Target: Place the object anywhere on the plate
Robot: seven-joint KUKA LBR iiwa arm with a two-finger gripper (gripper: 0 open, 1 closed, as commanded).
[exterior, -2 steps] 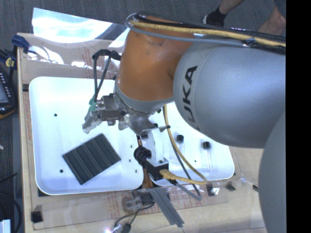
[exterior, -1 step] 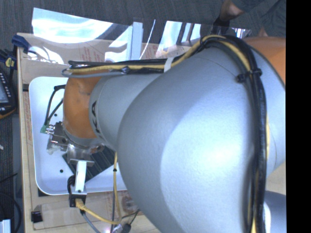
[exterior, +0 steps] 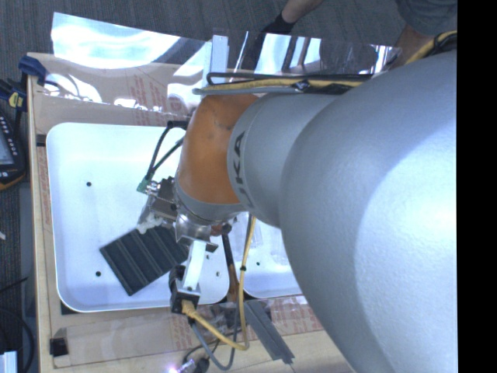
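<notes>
The grey arm fills much of the view from the right, and its orange band sits over the seam between the two bins. The gripper hangs low over the left bin, near that bin's right side. The wrist covers it from above, so I cannot tell whether it is apart, together or clamped on anything. A dark ribbed slab lies flat on the floor of the left bin, toward its near right corner and turned at a slant to the walls. The slab's upper right end runs just under the gripper; whether the two touch cannot be made out. Two small dark dots mark the bin floor further left. A strip of the right bin shows below the arm, and both bins rest on the bench.
</notes>
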